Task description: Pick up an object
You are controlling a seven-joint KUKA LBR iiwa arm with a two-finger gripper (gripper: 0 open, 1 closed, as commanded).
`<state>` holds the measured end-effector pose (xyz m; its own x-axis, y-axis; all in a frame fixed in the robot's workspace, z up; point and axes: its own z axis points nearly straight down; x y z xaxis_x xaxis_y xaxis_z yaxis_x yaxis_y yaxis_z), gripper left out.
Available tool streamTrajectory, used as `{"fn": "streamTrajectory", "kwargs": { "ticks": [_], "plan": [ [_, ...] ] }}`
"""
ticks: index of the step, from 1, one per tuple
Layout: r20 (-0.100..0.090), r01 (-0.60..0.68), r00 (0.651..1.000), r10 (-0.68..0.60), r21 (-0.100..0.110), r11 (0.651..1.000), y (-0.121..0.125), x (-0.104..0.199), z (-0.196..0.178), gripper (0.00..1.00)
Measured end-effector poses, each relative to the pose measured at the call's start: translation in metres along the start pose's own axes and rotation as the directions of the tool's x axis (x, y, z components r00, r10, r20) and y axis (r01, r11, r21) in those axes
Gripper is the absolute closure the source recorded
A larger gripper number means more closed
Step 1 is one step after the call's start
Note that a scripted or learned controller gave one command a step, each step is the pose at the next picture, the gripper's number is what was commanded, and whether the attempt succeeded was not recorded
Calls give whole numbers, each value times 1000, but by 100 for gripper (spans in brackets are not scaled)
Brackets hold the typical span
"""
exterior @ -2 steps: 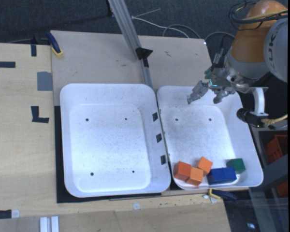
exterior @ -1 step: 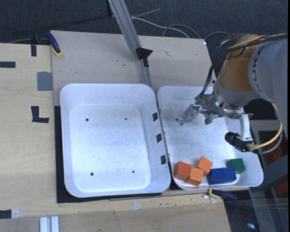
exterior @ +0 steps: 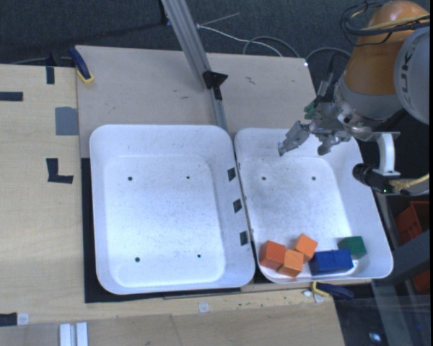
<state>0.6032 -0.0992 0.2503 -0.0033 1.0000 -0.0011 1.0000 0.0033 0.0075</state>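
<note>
Several small blocks lie along the near edge of the right bin (exterior: 361, 193): three orange blocks (exterior: 274, 253), (exterior: 306, 245), (exterior: 293, 262), a blue block (exterior: 331, 262) and a green block (exterior: 353, 246). My gripper (exterior: 305, 142) hangs over the far part of the right bin, well away from the blocks. Its two fingers (exterior: 289, 143) stand apart with nothing between them, so it is open.
The left bin (exterior: 101, 193) sits beside the right one, their rims touching. A slanted metal rail (exterior: 191, 38) runs from the top of the view down to the gap between the bins. Cables lie on the bench behind the right bin.
</note>
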Motion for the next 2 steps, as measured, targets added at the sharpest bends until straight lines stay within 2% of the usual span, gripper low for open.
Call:
{"fn": "streamTrajectory", "kwargs": {
  "ticks": [1, 2],
  "plan": [
    [-1, 2, 1000, -2, 0, 1000, 14, 25, -68, 0],
    [-1, 0, 1000, 0, 2, 1000, 41, 31, -111, 0]
  ]
}}
